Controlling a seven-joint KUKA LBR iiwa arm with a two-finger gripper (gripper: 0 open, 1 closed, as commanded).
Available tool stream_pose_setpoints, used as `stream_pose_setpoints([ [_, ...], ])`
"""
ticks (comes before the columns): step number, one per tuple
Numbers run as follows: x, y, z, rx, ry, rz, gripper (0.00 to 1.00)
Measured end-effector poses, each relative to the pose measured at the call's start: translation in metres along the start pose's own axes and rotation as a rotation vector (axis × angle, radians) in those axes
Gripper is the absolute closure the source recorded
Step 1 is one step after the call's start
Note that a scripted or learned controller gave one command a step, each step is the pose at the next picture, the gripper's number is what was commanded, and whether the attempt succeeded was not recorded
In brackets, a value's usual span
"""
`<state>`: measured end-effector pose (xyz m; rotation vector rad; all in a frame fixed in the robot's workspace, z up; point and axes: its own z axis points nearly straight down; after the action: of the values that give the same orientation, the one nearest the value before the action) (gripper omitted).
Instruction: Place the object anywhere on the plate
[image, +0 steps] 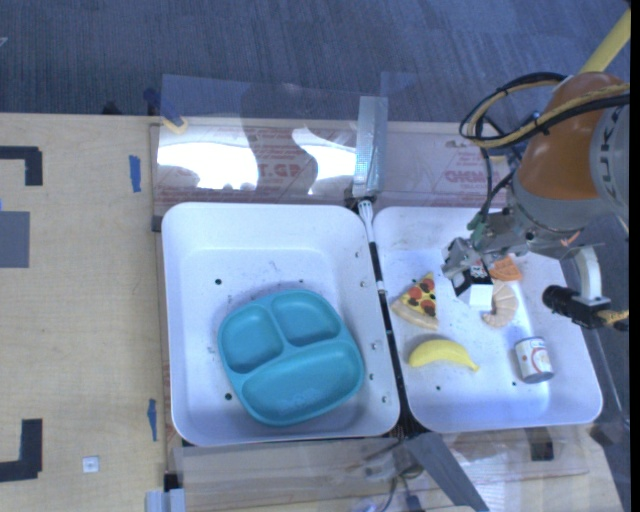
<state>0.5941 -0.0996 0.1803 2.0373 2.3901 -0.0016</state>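
Observation:
A blue divided plate (290, 357) lies in the left bin (190, 240). The right bin (570, 400) holds a toy pizza slice (419, 301), a yellow banana (443, 353), a pale shrimp-like piece (499, 306), a small orange piece (505, 269) and a little can (533, 359). My gripper (468, 270) hangs low over the upper middle of the right bin, just right of the pizza slice and left of the orange piece. Nothing shows clearly between its tips. The arm's orange band (570, 150) rises behind it.
A metal divider (368, 160) and a clear back wall (260, 160) stand behind the bins. The two bins meet along a ridge (380, 300). Black cables (500, 110) loop above the wrist. Wooden bench surface (70, 300) spreads to the left.

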Motion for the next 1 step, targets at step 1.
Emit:
stream_pose_setpoints([
  [1, 0.0864, -0.0813, -0.0194, 0.001, 0.004, -0.188, 1.00],
])
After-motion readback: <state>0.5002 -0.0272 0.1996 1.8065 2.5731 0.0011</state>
